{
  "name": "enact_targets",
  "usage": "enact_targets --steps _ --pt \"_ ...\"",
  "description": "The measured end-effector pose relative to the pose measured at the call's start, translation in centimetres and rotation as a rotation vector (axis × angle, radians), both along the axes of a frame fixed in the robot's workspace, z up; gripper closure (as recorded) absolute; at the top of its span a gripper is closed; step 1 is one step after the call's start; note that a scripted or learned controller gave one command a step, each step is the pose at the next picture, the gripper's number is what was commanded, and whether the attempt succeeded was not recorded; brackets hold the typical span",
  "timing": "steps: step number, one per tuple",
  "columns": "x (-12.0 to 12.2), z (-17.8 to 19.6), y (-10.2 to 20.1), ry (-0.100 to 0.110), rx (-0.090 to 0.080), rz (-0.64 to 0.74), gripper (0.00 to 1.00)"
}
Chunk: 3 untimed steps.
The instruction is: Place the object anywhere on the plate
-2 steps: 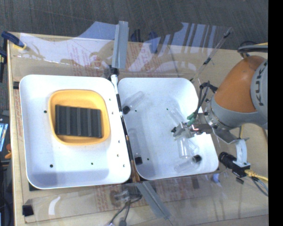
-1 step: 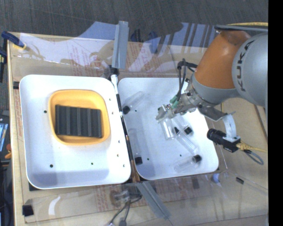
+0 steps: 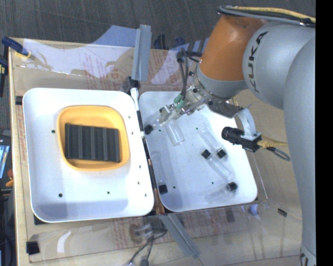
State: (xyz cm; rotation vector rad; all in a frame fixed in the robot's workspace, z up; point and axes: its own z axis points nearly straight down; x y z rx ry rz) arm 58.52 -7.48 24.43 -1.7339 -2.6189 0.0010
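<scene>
A robot lab — a big grey arm (image 3: 283, 65) over a wooden surface (image 3: 89, 237) with two white bins (image 3: 39, 165), loose cables (image 3: 141, 248) and dark carpet (image 3: 72, 10).

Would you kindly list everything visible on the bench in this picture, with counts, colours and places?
shallow white plastic bins: 2, white, side by side on the bench; left bin, right bin
rounded yellow plate with a dark ribbed rectangular centre: 1, yellow and dark grey, in the left bin
small clear plastic tubes with black caps: about 4, transparent, scattered in the right bin, e.g.
wooden bench top: 1, light brown, under both bins
grey robot arm with an orange band: 1, reaching in from the right
gripper: 1, metallic, above the right bin's upper part
</scene>
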Motion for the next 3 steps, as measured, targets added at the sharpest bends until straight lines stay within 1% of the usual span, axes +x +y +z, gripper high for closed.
enact_targets --steps 1,2,3 --pt "2.8 -2.5 2.4 -0.001 -0.001 0.311 1.0" --pt "2.8 -2.5 2.4 -0.001 -0.001 0.31 0.0" --pt "4.6 -5.3 6.4 0.0 0.0 0.285 0.0"
